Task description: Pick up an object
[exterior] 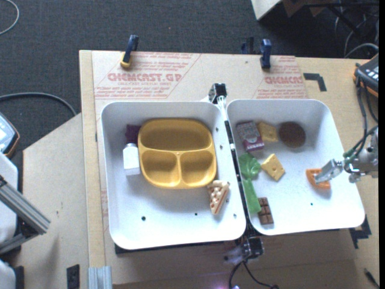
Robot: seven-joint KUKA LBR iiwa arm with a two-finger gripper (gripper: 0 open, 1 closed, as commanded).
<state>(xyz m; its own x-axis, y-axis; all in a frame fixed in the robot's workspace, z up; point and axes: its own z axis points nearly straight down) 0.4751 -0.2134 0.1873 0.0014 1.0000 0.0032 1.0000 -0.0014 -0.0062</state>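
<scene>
Reaching in from three o'clock, my pincer (329,172) sits at the orange piece (317,179) in the right bin (337,212); its grip state I cannot tell. Slipping is the risk: that piece lies flat and could skid toward the wall.

My fingers (329,170) rest low in the right bin (337,215), just over an orange piece (315,178) that touches them; beyond them lie a yellow cheese wedge (274,167) and a brown cookie (292,133); further off, a yellow tray (177,153).
</scene>
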